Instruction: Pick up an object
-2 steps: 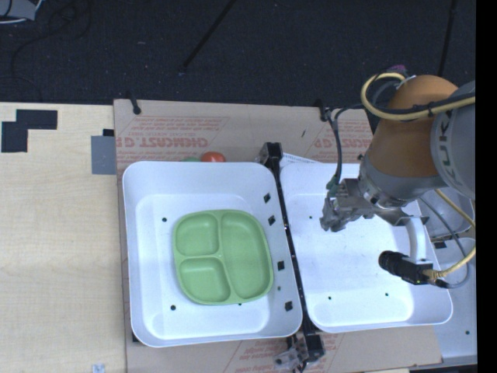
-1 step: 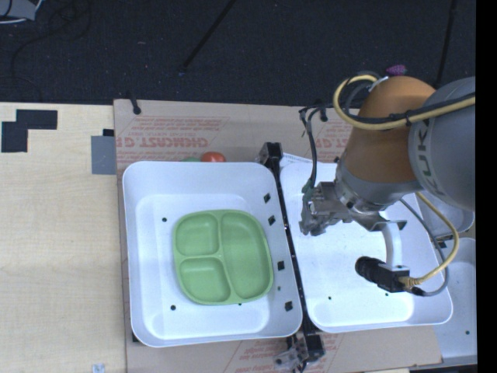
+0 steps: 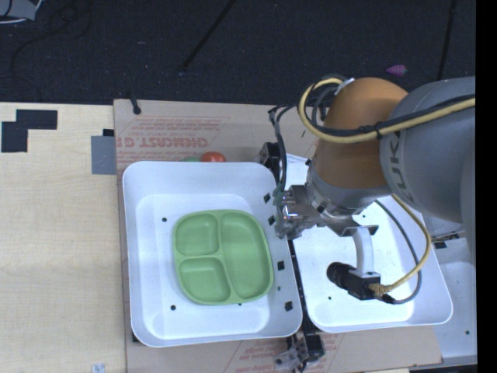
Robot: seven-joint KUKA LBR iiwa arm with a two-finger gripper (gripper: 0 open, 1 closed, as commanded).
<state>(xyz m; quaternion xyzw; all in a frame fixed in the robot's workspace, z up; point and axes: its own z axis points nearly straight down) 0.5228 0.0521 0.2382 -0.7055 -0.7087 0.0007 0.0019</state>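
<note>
green divided plate (image 3: pixel 223 256), mirrored red print on cardboard (image 3: pixel 233 128)

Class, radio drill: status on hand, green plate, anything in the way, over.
Hand over the seam between left bin and right bin. Green divided plate flat in left bin, just left of hand. Bin walls crowd it.

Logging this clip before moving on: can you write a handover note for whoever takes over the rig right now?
The gripper sits low at the divide between the two bins, and nothing can be seen held in it.
The green divided plate lies flat in the left bin, close to the gripper but apart from it.
The arm hangs over the right bin.
Done: no pick yet.
Left: grasp an object, probably the plate, and lift it.
</note>
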